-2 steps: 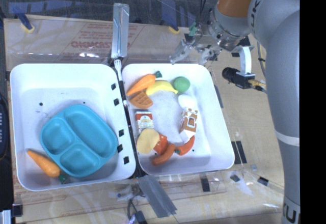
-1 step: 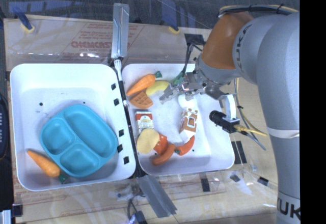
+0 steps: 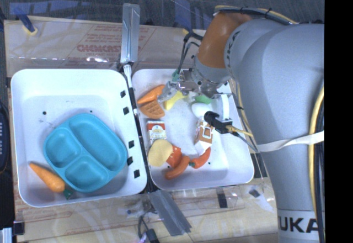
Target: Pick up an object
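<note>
Two bins, end effector (image 3: 177, 88) apparently near crowded right bin's (image 3: 241, 170) far edge

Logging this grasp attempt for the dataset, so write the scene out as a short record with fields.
left bin: shallow white plastic bin holding a blue three-compartment plastic tray and an orange toy carrot at its near-left corner
right bin: shallow white plastic bin with a pile of toy food, including an orange wedge-shaped piece and a pale yellow rounded piece
end effector: low over the far part of the right bin, above the pile
grasp: cannot tell
</note>
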